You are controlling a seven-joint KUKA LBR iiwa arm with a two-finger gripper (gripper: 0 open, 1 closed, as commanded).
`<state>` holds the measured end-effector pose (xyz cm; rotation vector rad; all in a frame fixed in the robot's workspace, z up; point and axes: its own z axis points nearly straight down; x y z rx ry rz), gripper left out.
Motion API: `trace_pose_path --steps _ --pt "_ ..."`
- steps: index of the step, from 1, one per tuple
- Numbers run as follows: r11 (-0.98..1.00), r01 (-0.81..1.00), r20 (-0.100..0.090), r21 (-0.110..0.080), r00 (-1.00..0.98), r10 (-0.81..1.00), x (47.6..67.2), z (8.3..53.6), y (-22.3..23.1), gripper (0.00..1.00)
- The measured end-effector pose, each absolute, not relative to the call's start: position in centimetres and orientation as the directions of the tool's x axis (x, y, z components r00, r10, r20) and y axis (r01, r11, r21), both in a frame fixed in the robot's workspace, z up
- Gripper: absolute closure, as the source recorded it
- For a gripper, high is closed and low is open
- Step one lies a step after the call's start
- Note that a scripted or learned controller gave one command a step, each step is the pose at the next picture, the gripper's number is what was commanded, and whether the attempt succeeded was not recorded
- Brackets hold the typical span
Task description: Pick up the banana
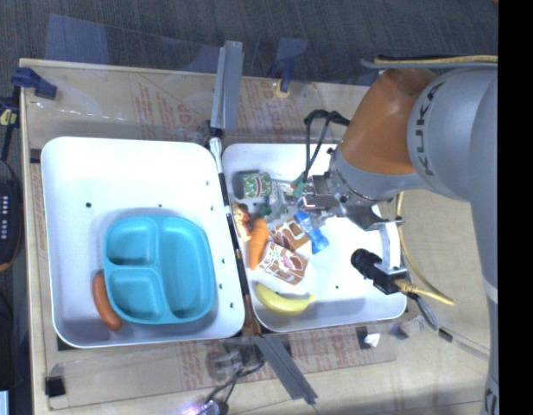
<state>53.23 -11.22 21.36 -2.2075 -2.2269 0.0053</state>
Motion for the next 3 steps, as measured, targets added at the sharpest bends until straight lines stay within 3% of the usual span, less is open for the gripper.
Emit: trace_pose_path --steps 1,3 --pt "-0.001 1.000 0.002 -0.006 0.001 1.000 47.5 13.2 -18.2 0.00" --pt "0.377 0.926 0.004 -0.003 -0.377 0.926 47.7 9.2 -15.4 0.00"
